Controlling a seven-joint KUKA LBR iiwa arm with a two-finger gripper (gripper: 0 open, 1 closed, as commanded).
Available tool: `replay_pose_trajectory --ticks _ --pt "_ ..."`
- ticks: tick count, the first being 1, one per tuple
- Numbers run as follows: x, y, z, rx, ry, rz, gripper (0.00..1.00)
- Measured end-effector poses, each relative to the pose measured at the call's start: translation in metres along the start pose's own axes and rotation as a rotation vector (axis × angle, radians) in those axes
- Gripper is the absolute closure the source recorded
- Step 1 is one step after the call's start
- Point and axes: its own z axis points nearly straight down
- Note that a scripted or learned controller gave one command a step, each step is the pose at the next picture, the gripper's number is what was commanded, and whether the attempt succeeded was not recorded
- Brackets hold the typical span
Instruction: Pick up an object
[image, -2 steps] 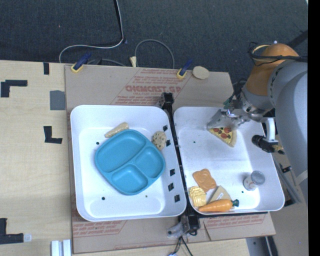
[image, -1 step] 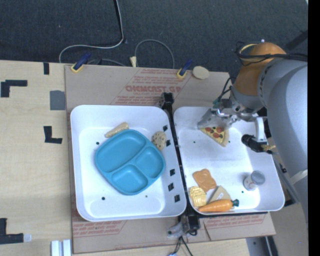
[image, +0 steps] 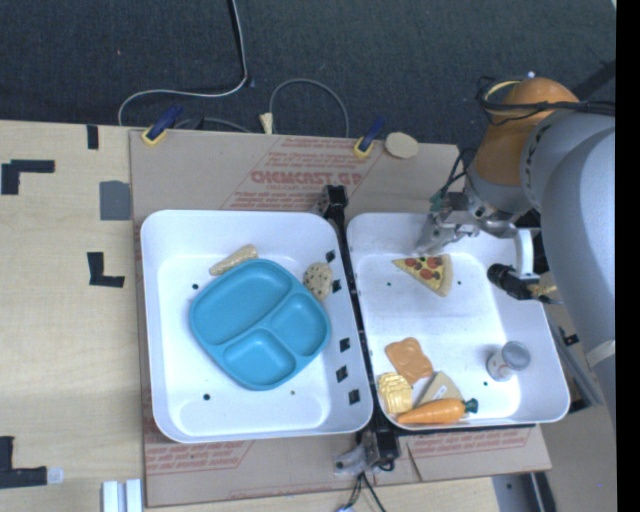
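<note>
The gripper (image: 437, 236) hangs over the far part of the right bin (image: 385, 232), its tip just above the far edge of the pizza slice (image: 427, 271), so the slice looks like the thing to pick up. From this slanted view I cannot tell whether the claw is open or closed, and nothing shows held in it.

To do this step well, I judge that the claw should come down squarely over the middle of the slice, not over its far edge where it sits now. The slice lies flat on the bin floor, so the claw has to reach almost to the floor and pinch across the narrow width of the wedge. Closing on the crust end alone may tip the slice or let it slip. The far wall of the bin is near, so the descent should stay clear of it.

The slice is a small yellow triangle with red and dark spots on top, its point turned toward the near right corner of the bin. It lies apart from the other things: a grey cup (image: 511, 358) near the right wall, and an orange piece (image: 408, 357), a waffle-like piece (image: 393, 391) and a carrot (image: 436, 410) along the near edge. The left bin (image: 165, 235) bears a blue tray (image: 258, 323)
</note>
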Motion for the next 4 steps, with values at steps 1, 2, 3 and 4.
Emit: replay_pose_trajectory --ticks 1,2,3,4 --pt "0.000 -0.001 0.001 0.002 0.000 0.000 0.00" --pt "0.039 -0.011 0.010 -0.001 0.000 -0.001 0.00" --pt "0.030 -0.049 0.013 0.010 0.008 0.002 0.00" --pt "-0.026 -0.005 -0.018 0.013 0.008 0.004 0.00"
